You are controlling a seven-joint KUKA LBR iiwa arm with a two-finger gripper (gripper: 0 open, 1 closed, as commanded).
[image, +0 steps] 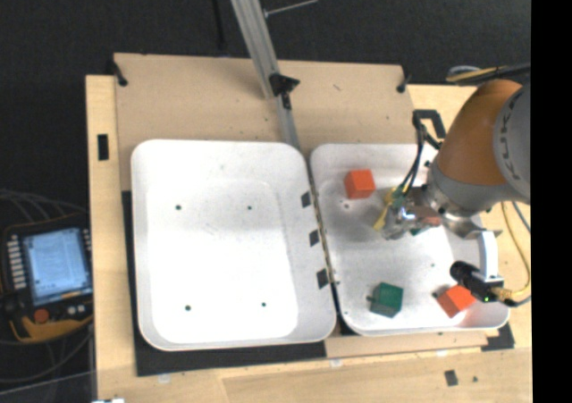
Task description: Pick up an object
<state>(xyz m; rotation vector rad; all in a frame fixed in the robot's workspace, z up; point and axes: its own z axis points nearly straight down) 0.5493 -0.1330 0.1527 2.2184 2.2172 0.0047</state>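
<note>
An orange block [359, 183] lies at the back of the right bin [357, 321], small, stiff and probably light, best taken across two flat opposite faces. A green block [386, 299] and another orange block [454, 300] lie nearer the front. The gripper [399, 216] hangs between them; whether the jaws are released or clenched cannot be told.

1 camera, fixed high above the bench [223, 93], looks down at a slant, and it sits far enough back to take in both white bins whole. The left bin [161, 178] fills the middle of the picture, the right bin [357, 164] lies just beside it, and dark floor rings the bench at the top and left. The arm [478, 146] comes in from the right side. At the far left edge a handheld screen [54, 263] sits off the bench, low in the picture.
</note>
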